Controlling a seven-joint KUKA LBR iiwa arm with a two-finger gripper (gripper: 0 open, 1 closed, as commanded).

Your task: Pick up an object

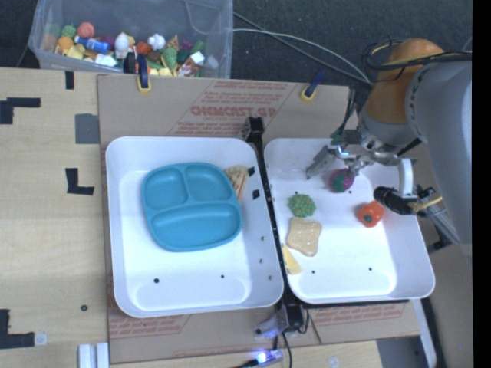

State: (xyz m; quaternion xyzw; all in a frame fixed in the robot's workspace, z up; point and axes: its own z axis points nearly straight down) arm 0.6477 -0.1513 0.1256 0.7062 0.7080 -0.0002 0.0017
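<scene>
The yellow wedge (291, 262) is half hidden by the bin wall (270, 228). My end effector (335, 162) stands released, just above the purple-green round toy (341, 180).

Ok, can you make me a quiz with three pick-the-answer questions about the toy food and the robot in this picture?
1. Where does the blue plate lie?
A. in the left bin
B. in the right bin
C. on the wooden bench

2. What colour is the small round toy near the right bin's right edge?
A. blue
B. red-orange
C. white

3. How do the gripper's fingers stand?
A. spread apart above the purple toy
C. clamped on the toast slice
B. shut on the green toy

Answers:
1. A: the plate rests inside the left bin.
2. B: it looks red-orange against the white floor of the right bin.
3. A: the gripper has its fingers apart just over the purple toy, while the green toy and the toast slice lie free lower down.
</scene>
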